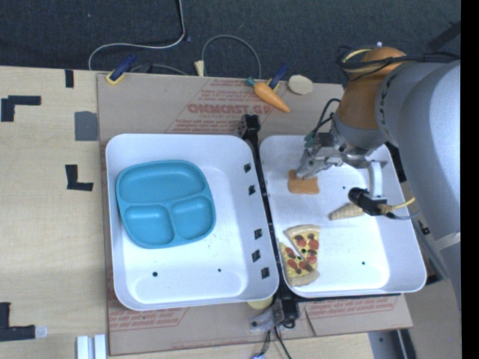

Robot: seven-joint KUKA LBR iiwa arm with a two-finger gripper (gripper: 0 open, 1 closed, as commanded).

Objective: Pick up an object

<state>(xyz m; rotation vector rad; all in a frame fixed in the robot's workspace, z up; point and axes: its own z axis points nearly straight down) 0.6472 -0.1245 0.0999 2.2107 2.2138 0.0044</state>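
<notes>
The end effector (308, 169) is seen lowered into the right-hand white bin (404, 275), directly over a small tan block (303, 186) that looks like a toy piece of bread or toast. Whether its tips are spread or pressed together cannot be told at this angle, and no object is shown to be pinched.

The tan block lies flat in the upper left part of that bin, touching or just below the end effector. It is judged to be light, rigid and low, with little height to catch; a grip across its two shorter sides is advised, since a flat plastic piece may slide on the smooth floor.

Below the block a toy pizza slice (301, 254) is found, and to the block's right an ice-cream cone (348, 212).
</notes>
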